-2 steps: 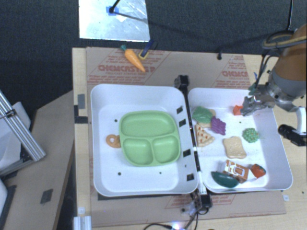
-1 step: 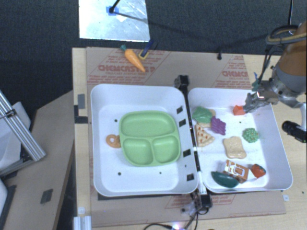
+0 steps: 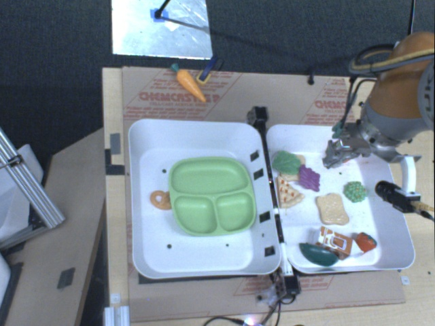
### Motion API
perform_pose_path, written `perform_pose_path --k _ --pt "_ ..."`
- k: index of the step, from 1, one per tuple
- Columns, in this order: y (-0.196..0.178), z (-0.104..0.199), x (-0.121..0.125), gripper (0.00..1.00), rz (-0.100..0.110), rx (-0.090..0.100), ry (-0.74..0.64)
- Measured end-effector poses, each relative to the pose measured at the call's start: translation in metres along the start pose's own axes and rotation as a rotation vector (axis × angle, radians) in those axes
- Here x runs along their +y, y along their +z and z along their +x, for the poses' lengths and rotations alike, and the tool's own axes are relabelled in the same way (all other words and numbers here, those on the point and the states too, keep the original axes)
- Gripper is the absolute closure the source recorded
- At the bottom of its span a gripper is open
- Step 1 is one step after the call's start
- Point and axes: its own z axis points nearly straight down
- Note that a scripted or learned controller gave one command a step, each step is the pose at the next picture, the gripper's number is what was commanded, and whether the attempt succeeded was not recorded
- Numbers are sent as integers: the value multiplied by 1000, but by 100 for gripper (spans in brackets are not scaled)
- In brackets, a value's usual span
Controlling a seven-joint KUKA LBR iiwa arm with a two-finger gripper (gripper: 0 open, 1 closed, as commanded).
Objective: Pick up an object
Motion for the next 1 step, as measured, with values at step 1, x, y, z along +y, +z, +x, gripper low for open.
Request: perform_pose_path --k 1 --pt "-7 57 -26 100 0 2 -1"
